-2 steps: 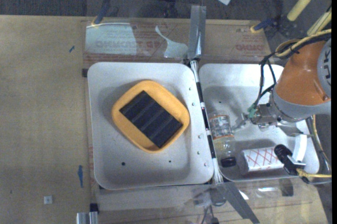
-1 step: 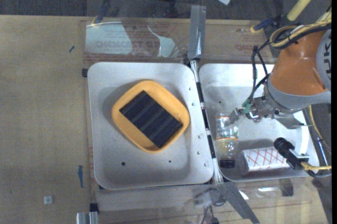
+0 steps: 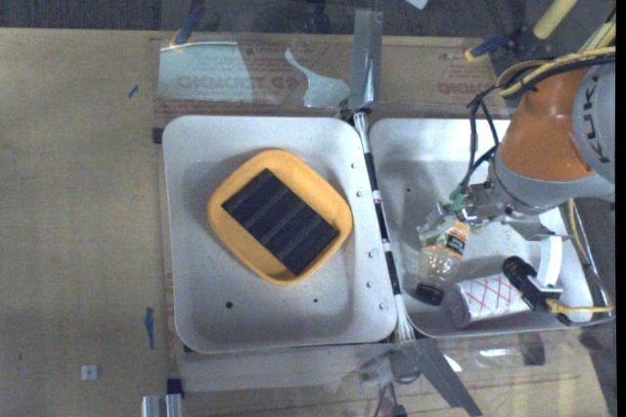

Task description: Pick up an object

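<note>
While the claw (image 3: 468, 206) hovers over the right bin (image 3: 411, 146), its grip state cannot be told.
Just below the claw lies a small clear bottle (image 3: 440, 249): probably light, slick and crushable, best pinched across its middle.

We see two bins side by side. In the left bin (image 3: 186, 307) a dish (image 3: 279, 213) sits near the middle. In the right bin (image 3: 411, 151) a bottle (image 3: 442, 249) lies below the gripper (image 3: 468, 207), with a box (image 3: 491, 296) nearer the front edge.
</note>
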You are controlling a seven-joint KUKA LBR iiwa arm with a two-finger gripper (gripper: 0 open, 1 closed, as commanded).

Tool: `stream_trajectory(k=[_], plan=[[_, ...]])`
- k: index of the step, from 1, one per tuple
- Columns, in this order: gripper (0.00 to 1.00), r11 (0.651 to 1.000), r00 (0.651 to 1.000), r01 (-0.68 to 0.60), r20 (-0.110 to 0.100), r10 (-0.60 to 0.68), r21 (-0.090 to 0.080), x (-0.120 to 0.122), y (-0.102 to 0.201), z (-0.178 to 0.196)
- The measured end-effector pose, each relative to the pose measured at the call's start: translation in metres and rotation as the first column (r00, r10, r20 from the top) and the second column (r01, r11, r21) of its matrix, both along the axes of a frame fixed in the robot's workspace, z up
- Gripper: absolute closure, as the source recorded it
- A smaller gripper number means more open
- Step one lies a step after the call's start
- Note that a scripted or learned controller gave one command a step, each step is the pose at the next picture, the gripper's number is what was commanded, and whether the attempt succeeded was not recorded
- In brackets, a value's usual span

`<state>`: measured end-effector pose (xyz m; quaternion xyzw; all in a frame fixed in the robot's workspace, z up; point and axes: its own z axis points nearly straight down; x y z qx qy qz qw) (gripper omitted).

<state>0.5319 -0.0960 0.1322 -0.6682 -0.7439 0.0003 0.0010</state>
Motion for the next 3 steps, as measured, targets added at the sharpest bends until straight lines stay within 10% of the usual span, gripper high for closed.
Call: stream_trajectory(k=[1,2,3], plan=[[0.00,0.995,0.995,-0.102,0.020,0.102,0.000,0.021,0.002,-0.037],[1.00,0.995,0.995,-0.100,0.026,0.100,0.000,0.023,0.002,-0.026],[1.00,0.979,0.979,-0.206,0.003,0.206,-0.002,0.058,0.054,0.096]])
